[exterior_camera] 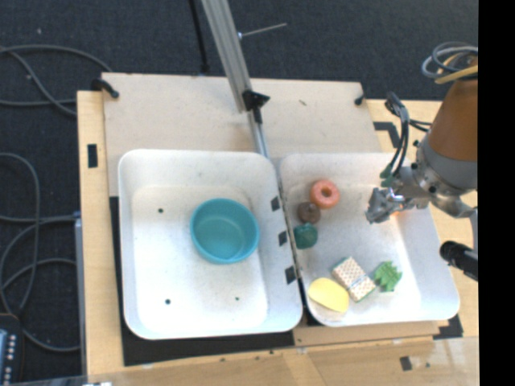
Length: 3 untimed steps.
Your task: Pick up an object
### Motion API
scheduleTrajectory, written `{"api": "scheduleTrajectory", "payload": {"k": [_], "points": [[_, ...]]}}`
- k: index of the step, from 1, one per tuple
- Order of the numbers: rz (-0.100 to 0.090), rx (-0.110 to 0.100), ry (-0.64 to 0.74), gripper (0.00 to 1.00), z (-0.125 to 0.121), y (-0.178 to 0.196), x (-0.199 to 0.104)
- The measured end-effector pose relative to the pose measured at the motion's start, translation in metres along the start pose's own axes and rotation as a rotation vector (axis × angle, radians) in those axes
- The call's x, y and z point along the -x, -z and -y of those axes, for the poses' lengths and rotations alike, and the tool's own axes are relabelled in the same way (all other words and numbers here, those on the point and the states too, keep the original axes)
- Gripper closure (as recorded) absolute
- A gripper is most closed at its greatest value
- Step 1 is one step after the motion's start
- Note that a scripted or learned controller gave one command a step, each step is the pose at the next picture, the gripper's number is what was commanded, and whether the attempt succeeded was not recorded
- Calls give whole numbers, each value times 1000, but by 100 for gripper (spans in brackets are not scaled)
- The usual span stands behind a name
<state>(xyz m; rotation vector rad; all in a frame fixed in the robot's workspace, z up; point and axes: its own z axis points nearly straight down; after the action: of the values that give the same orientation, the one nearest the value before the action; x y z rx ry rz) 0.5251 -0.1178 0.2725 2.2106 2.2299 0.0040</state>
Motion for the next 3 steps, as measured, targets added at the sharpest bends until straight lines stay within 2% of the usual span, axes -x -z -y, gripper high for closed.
{"api": "scheduleTrajectory", "payload": {"k": [1, 3], "points": [[1, -2, -3, 100, 1, -14, -49], [-1, -2, 0, 100, -17, -30, -154]]}}
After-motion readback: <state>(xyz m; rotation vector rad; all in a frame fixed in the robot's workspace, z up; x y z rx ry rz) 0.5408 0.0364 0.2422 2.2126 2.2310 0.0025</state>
